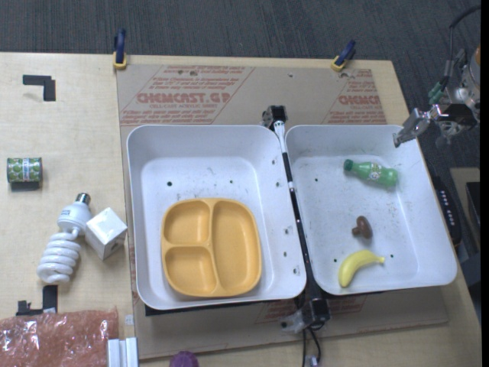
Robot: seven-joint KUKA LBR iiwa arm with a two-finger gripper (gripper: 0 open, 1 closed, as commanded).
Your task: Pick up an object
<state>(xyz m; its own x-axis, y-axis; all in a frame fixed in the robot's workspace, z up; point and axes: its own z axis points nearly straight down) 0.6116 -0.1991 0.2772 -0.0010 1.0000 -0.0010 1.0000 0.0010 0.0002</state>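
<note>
The right bin holds three things: a green bottle lying on its side near the back, a small brown lump in the middle, and a yellow banana near the front. My gripper hangs at the bin's back right corner, above the rim, up and to the right of the bottle and apart from it. Nothing shows in its grasp.
A yellow divided plate lies in the left bin. On the bench to the left are a green can, a spiral light bulb, a white cube and a pink bag.
</note>
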